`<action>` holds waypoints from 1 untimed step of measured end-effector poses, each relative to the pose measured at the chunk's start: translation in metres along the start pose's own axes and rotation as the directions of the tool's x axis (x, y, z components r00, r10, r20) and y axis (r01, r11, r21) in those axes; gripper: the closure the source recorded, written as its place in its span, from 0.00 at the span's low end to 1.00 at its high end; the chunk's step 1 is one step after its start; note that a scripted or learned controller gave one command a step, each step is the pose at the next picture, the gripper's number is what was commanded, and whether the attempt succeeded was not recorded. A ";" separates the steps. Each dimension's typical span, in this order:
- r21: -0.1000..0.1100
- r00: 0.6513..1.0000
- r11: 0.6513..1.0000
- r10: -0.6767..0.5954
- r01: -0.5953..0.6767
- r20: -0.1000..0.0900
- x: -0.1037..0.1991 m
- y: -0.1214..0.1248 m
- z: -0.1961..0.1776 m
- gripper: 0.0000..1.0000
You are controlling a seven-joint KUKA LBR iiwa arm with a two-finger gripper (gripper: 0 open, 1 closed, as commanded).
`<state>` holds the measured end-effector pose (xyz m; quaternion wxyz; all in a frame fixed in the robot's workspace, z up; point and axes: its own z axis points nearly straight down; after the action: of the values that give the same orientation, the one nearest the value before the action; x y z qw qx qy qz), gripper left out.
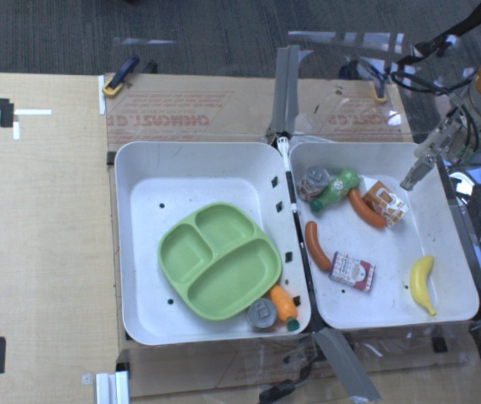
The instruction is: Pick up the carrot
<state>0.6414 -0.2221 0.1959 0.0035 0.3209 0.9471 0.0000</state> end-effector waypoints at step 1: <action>0.003 0.983 0.983 0.182 -0.182 -0.005 0.047 -0.036 0.094 0.00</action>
<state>0.5828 -0.2217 0.1013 0.0008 0.4059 0.9139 0.0001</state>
